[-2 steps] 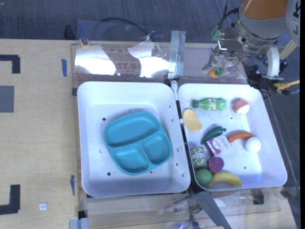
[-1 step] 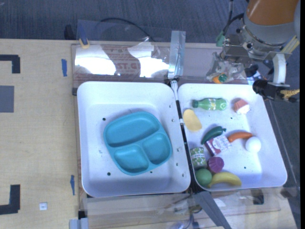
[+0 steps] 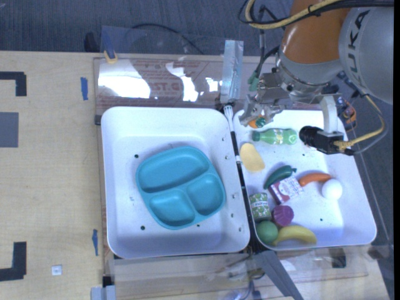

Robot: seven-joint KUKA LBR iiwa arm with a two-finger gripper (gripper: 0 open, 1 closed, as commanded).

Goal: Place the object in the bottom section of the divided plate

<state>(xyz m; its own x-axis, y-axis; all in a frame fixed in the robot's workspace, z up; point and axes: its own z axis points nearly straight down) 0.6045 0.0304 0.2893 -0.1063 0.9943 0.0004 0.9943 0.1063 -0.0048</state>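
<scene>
several toys (image 3: 289, 189) crowd the right bin (image 3: 361, 212); divided plate (image 3: 180, 187) sits left.

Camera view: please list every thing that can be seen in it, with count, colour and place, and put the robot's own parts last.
Bins: 2, white, side by side on the bench.
Divided plate: 1, blue, three sections, in the left bin.
Bottle: 1, green, lying at the top of the right bin.
Yellow item: 1, pale yellow, right bin, near the divider.
Dark green vegetable: 1, middle of the right bin.
Carrot: 1, orange, right of the vegetable.
Egg: 1, white, right side.
Packet: 1, pink and white, centre.
Can: 1, green label, lower left.
Purple item: 1, beside the can.
Green fruit: 1, bottom.
Banana: 1, yellow, bottom.
Gripper: 1, grey, above the right bin's top left.
Arm: 1, grey and orange, upper right.
</scene>
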